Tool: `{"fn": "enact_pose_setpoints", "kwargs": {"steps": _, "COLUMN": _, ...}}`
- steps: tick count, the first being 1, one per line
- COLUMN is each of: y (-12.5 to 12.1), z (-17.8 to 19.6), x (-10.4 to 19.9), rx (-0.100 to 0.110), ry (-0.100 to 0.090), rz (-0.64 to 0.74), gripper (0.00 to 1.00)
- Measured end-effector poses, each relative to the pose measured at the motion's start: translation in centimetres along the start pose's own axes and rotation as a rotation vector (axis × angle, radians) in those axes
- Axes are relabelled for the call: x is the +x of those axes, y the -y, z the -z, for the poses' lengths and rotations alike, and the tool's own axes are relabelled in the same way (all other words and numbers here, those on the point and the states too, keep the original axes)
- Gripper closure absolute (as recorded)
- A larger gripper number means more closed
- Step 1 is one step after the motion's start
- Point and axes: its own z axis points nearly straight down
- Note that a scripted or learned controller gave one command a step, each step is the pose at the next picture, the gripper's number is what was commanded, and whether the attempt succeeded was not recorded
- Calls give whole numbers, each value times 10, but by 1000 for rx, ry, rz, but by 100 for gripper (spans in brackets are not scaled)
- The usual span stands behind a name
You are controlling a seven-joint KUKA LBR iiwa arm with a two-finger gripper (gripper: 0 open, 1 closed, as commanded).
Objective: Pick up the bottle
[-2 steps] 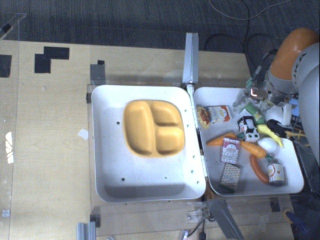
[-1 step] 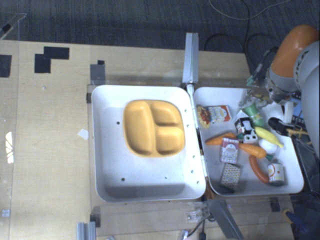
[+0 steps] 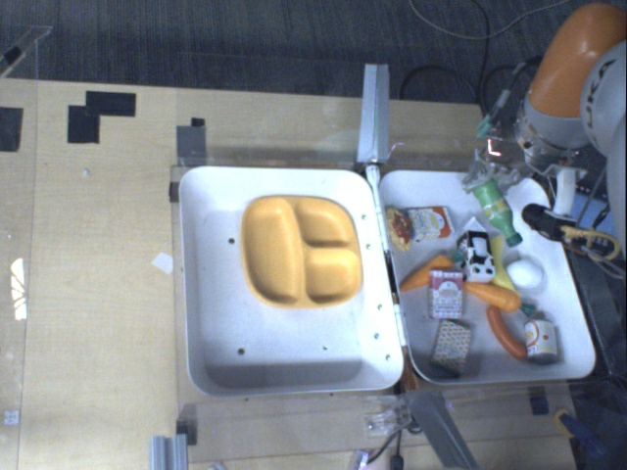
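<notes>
The gripper sits over the upper edge of the right bin, at the top end of the green bottle; finger state cannot be determined. The bottle lies tilted, its lower end near a black-and-white carton. Adjacent items: a red-labelled packet, a carrot, a white egg. Label text appears unreadable. The left bin holds a yellow divided tray.

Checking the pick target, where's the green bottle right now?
The green plastic bottle lies tilted in the right white bin's upper part, just below the gripper, beside the white egg.
</notes>
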Motion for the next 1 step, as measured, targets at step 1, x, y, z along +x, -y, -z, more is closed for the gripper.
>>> {"fn": "enact_pose_setpoints", "kwargs": {"steps": 1, "y": 6, "z": -11, "x": 13, "rx": 4, "ry": 1, "rz": -278, "gripper": 100}}
